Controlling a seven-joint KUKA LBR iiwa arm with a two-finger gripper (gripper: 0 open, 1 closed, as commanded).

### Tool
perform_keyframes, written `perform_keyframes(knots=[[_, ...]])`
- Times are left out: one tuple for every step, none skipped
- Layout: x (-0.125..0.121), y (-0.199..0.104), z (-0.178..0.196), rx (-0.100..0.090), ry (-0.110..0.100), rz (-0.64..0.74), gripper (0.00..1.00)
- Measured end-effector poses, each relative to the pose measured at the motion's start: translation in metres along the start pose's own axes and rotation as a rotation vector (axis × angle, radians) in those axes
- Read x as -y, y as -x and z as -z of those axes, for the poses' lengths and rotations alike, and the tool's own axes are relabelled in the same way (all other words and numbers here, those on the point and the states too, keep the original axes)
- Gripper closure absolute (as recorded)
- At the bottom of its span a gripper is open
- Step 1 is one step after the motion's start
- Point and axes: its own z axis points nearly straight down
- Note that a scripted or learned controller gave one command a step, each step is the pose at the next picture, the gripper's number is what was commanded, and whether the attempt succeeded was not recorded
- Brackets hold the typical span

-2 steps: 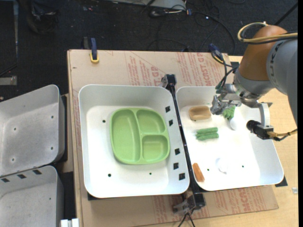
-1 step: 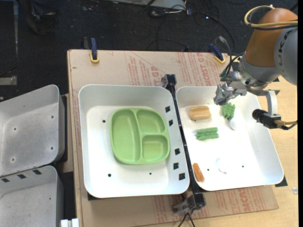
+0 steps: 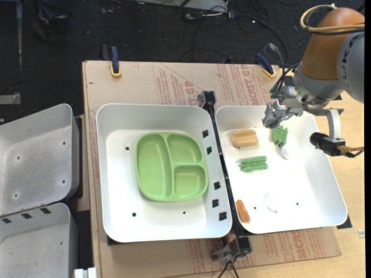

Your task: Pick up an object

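Note:
The right bin [image 3: 324, 204] holds a tan bread-like piece [image 3: 244, 138], a bunch of green beans [image 3: 253, 164], a small green leafy piece [image 3: 280, 135] with a white bit [image 3: 284, 152] just below it, and an orange sausage-like piece [image 3: 242, 211] near the front left wall. My gripper [image 3: 272, 119] hangs over the bin's far part, between the tan piece and the green leafy piece, slightly behind both. Nothing can be seen held in it.
A green divided plate [image 3: 171, 165] lies in the left bin [image 3: 116, 213]. A black divider [image 3: 219, 172] runs between the bins. Spare white bins [image 3: 35, 155] sit off the bench to the left. Clamps [image 3: 115, 62] grip the bench's far edge.

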Motion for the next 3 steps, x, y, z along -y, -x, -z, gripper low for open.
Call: perform_keyframes(knots=[[0.000, -0.060, 0.003, -0.002, -0.003, 0.004, 1.00], [0.015, -0.115, -0.003, -0.002, -0.005, 0.005, 1.00], [0.023, -0.179, 0.003, -0.003, -0.004, 0.006, 1.00]])
